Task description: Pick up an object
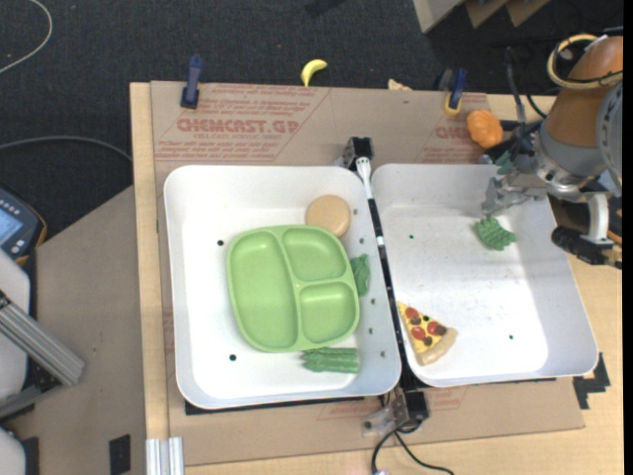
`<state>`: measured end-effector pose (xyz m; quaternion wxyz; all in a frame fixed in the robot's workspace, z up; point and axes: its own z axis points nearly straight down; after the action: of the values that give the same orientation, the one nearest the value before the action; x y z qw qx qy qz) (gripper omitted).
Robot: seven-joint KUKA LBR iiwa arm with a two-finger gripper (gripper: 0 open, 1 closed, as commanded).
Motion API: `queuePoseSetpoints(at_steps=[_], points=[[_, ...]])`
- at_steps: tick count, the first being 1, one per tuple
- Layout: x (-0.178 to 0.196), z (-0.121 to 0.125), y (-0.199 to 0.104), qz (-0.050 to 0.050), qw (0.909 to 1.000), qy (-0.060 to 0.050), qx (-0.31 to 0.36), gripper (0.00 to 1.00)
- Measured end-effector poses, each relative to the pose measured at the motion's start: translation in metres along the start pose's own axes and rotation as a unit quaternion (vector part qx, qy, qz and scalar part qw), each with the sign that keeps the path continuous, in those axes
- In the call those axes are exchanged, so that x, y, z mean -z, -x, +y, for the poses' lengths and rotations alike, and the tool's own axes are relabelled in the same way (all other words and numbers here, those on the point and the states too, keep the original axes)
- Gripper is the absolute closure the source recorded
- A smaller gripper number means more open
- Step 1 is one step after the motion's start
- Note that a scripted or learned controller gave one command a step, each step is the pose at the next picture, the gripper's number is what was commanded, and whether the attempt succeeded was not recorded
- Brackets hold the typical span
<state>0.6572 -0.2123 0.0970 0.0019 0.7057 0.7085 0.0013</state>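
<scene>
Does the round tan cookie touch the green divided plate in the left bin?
Touching. In the camera view, the round tan cookie sits against the upper right rim of the green divided plate, overlapping the rim with no white bin floor visible between them.

Robotics lab: cardboard-covered bench [247,117], clamps [191,80], two white bins [188,295], loose cables [30,28].

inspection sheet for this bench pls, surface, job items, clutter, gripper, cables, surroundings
surface: cardboard sheet under left white bin and right white bin.
job's things: left bin holds green divided plate, tan round piece, green toy vegetable; right bin holds pizza slice toy and green leafy toy.
clutter: orange toy and yellow banana toy beyond the bins.
grippers: gripper just above the green leafy toy; grasp unclear.
cables: white cable on the carpet, top left.
surroundings: dark carpet; blue clamps.
</scene>
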Motion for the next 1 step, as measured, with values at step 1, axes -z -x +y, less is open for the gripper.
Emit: queuePoseSetpoints(at_steps=[1], points=[[0.0106,0.0008,0.0000,-0.001,1.0000,0.002,0.000,1.00]])
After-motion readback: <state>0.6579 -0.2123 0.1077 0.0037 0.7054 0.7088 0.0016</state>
